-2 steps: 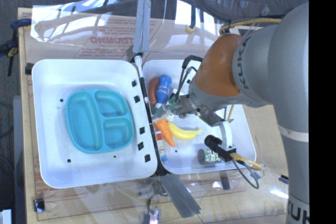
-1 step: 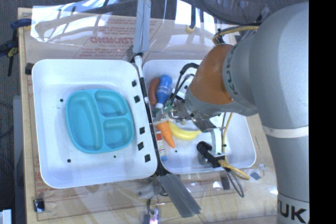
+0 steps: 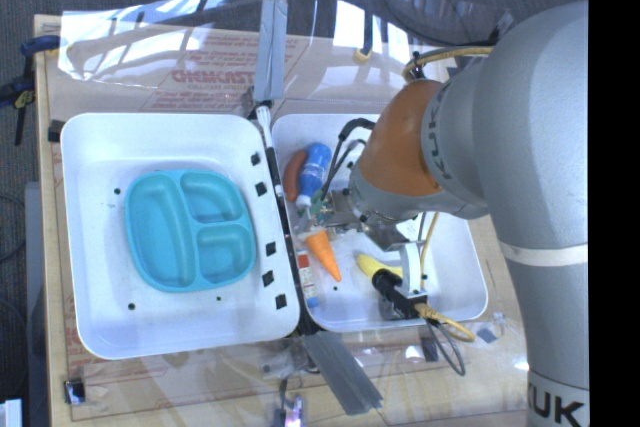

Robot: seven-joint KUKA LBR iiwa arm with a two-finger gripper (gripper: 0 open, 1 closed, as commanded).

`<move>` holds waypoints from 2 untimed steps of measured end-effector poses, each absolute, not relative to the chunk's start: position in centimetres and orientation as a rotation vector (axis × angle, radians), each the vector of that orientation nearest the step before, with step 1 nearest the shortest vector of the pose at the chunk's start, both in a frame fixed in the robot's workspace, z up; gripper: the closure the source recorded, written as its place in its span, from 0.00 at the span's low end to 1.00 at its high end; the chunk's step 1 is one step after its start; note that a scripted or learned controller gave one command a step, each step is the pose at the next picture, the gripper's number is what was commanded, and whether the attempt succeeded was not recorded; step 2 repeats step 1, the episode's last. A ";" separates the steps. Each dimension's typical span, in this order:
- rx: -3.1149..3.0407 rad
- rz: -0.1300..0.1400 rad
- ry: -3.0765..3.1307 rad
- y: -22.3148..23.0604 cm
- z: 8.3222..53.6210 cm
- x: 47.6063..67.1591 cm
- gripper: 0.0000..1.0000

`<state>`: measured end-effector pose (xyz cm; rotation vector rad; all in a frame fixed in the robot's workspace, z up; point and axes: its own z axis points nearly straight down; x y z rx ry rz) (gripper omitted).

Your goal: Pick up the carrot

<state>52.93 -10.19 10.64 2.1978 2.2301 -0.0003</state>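
Big grey arm w/ the orange band fills the right side, closest thing to the cam, and it's leaning down over the right bin. Hand is somewhere around, tucked under the wrist, so can't tell if it's released or clenched on anything.

Carrot is lying on the bin floor near the divider, pointy end toward the front, just below/beside where the hand seems to be. Doesn't look lifted imo.

What could go wrong: it's crowded in there. Blue bottle and a reddish-brown thing sit right behind the carrot, a yellow banana-ish item is just to its right. Hand could easily clip a neighbour or grab the wrong thing. Carrot is tapered too, so prob slips out if pinched at the thin end. It's also close to the bin wall, so not much room on that side.

Left bin has a teal divided tray. Surface underneath is wood w/ printed cardboard and clear plastic sheeting at the back, dark grey carpet-looking floor around it.
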 end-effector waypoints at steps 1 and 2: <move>2.545 -0.003 1.847 -7.3 19.2 60.5 1.00; 2.545 -0.003 1.847 -7.3 19.2 60.5 1.00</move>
